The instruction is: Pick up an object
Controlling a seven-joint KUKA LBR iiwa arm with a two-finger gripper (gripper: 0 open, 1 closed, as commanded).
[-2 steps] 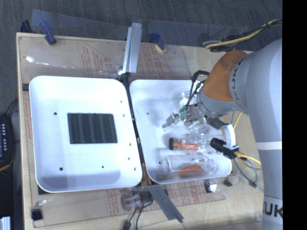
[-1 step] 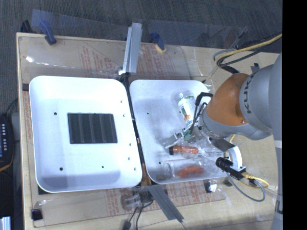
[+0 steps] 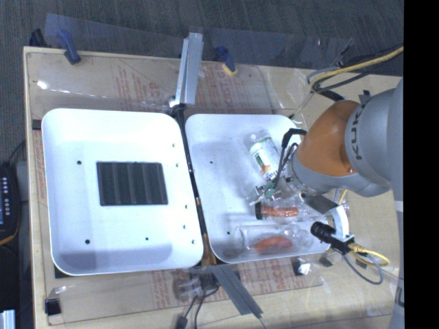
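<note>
In the right bin (image 3: 212, 184) a small clear bottle with a green label (image 3: 262, 153) lies near the far side. A clear packet with orange contents (image 3: 279, 212) lies below it. A second clear tube with an orange piece (image 3: 269, 242) rests by the bin's near wall. My gripper (image 3: 269, 191) is low over the right bin, between the bottle and the upper orange packet, and hides what is right under it. The orange band and grey wrist (image 3: 329, 153) stand over the bin's right edge.
The left bin (image 3: 68, 142) holds a dark ribbed rectangular block (image 3: 132, 183). A metal divider bar (image 3: 187, 67) rises between the bins at the back. Cables (image 3: 357, 67) run at the right, and a black fitting with a yellow cable (image 3: 333, 237) sits by the bin's right corner.
</note>
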